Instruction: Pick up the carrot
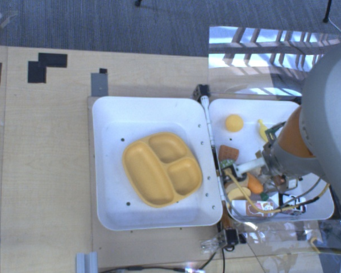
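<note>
The carrot (254, 183) is a small orange piece low in the right bin (247, 110), with a bit of green beside it. My gripper (260, 174) is down in that bin right over the carrot, and the wrist hides part of it. The grey arm with its orange band (295, 138) covers the bin's right half.
The right bin also holds a yellow ball (234, 123), a brown block (228, 152), a yellow-green piece (263, 131) and a pale yellow piece (238, 193), all close to the carrot. A yellow divided plate (162, 168) lies in the left bin (108, 152). Cables (290, 205) trail by the front edge.
</note>
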Motion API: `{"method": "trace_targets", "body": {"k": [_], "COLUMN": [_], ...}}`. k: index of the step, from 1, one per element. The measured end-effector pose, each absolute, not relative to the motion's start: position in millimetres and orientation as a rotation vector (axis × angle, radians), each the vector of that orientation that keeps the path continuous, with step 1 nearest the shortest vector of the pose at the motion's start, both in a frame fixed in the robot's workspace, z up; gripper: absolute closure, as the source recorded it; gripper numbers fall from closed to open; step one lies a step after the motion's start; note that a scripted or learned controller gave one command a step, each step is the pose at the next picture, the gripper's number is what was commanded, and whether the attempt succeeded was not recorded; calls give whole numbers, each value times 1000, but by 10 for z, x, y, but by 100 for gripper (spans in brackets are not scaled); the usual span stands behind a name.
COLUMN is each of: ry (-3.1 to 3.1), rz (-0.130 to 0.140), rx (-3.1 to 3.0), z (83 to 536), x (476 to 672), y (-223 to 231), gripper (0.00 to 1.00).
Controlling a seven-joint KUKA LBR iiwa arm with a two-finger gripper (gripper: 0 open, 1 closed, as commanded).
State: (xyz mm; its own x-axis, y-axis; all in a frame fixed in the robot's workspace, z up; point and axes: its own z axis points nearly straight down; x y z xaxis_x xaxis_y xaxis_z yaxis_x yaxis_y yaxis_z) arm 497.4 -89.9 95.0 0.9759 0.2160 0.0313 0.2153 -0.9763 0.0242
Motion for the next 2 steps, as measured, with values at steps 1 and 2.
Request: {"method": "trace_targets", "body": {"k": [1,2], "ry": [366,334], "rz": [51,52], "rx": [3099,3102], "z": [948,947], "x": [4971,4971], "y": [-894,-887], "gripper": [0,0]}}
